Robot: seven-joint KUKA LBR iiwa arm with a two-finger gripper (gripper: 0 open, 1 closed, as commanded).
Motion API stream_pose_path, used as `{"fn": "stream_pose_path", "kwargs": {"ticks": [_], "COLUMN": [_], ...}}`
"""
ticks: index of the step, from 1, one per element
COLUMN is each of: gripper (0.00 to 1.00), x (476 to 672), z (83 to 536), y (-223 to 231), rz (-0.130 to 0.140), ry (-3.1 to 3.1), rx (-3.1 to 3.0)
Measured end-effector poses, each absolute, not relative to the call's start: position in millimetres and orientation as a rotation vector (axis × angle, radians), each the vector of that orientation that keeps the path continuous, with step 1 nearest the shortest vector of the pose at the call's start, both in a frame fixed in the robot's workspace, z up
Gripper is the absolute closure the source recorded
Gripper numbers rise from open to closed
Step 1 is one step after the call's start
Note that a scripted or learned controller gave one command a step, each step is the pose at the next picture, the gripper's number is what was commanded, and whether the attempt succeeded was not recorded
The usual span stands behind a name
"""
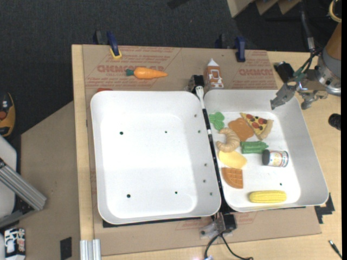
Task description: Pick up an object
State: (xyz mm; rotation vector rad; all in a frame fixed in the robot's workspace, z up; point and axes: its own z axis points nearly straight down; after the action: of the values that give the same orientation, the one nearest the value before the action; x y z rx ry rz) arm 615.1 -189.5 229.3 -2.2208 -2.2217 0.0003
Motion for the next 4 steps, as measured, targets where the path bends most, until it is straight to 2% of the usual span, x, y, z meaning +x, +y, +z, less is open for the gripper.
{"fn": "stream_pose_path", "kwargs": {"ticks": [1,2,3,4], "gripper": [0.0,0.0,1.0,1.0], "x": [616.1,541.2,544.9,602.4], "z": [79.5,84.1,94.9,85.5], "y": [-213.9,-151.6,-155.6,-101.3], "rz": [-0.007,0.003,-0.001,-0.002], "ry": [-2.215,-2.217,-2.222,-2.234], "rx": [-2.221,-2.214,-2.224,-2.22]}}
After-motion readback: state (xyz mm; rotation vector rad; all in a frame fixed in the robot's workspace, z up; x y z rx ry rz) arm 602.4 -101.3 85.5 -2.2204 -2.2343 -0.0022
